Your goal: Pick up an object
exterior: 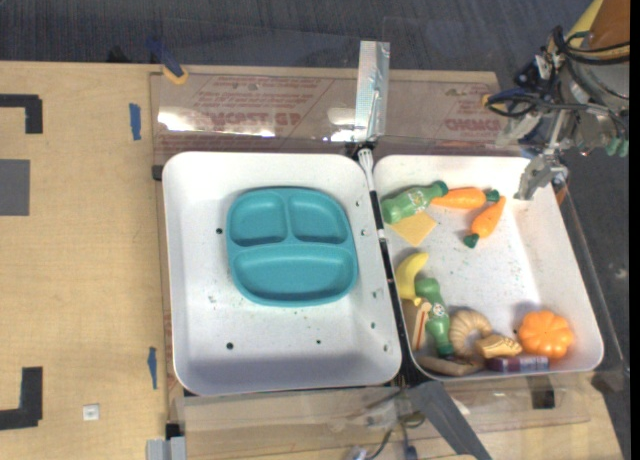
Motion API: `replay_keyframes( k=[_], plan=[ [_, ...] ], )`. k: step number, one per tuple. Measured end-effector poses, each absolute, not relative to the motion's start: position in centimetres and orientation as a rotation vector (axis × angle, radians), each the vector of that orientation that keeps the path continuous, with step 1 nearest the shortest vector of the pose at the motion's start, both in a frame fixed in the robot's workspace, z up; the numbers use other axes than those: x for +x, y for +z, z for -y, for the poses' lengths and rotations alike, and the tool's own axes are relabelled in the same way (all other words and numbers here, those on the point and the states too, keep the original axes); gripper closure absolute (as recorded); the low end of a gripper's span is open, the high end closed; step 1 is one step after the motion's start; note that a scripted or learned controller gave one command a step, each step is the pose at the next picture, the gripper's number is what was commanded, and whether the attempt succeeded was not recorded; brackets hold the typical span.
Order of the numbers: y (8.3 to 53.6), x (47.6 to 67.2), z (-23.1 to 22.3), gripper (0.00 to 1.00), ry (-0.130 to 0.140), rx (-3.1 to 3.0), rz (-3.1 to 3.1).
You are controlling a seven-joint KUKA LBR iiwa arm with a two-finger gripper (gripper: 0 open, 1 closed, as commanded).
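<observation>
On the pale wooden counter [80, 278] sit 2 shallow white plastic bins side by side, touching along their inner walls. The left white bin [190, 348] carries 1 thing, a teal plastic plate divided into 3 compartments [292, 246], lying flat near its middle; it looks set apart as a place to receive items rather than as something to lift. The right white bin [575, 278] holds all the small toy foods, so the candidates for picking are there. Along its upper part lie a green plastic bottle [409, 201] on its side, a yellow cheese-like wedge [413, 228] just below it, and 2 orange plastic carrots, 1 long carrot [462, 198] lying level and 1 short carrot [487, 220] tilted beneath it. Down the left wall rests a yellow banana-shaped piece [409, 276], and the bottom edge is crowded with a tan bread-like piece [469, 328], other small items too tangled to name, and a round orange plastic pumpkin [545, 335] standing apart at the corner. The pincer [535, 180] hangs at the bin's upper right corner, near the carrots but touching nothing; nothing lies between its fingers, and whether they are spread or closed I cannot tell. By my judgement the short carrot is the nearest pick, and no grasp has yet been made.
</observation>
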State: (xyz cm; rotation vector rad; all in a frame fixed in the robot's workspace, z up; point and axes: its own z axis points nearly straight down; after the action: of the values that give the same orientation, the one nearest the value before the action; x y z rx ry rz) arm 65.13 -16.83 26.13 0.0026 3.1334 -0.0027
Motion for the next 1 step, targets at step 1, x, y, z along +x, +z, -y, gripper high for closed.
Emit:
replay_keyframes(
  k=[1],
  plan=[
    [15.81,65.42,16.35,0.00,0.003,-0.082,-3.143]
  ],
)
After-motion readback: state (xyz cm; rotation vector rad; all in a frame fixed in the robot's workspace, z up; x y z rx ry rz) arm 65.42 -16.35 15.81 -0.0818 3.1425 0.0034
